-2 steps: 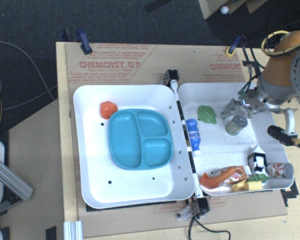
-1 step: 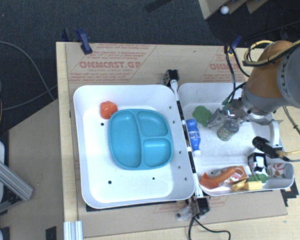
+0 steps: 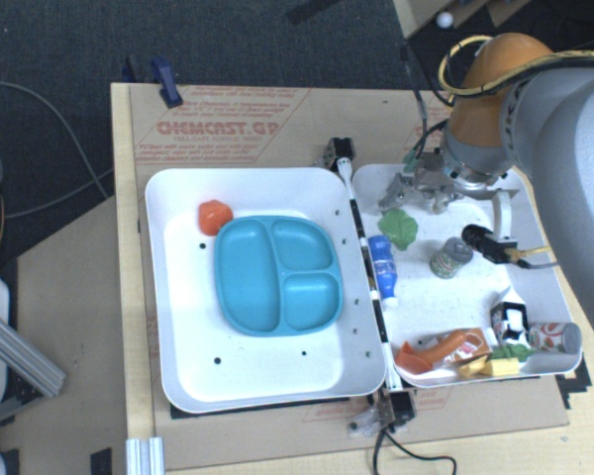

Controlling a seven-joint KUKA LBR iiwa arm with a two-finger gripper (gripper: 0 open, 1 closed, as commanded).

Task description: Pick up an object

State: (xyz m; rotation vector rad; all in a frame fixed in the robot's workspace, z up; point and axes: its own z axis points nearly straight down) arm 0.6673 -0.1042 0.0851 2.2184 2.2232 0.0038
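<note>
Faintly, I read red "CHEMCAST" lettering on the brown board [image 3: 218, 127]. My gripper [image 3: 421, 191] hovers over the right bin [image 3: 376, 181], just above a crumpled green object [image 3: 400, 228]; I cannot tell its state.

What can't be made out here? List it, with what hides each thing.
- Gripper, camera view: too small and dark to read.
- Right bin: far right side covered by the grey arm.
- Bottom pile: items overlap, individual shapes unclear.
- Grey object: too small to identify.
</note>
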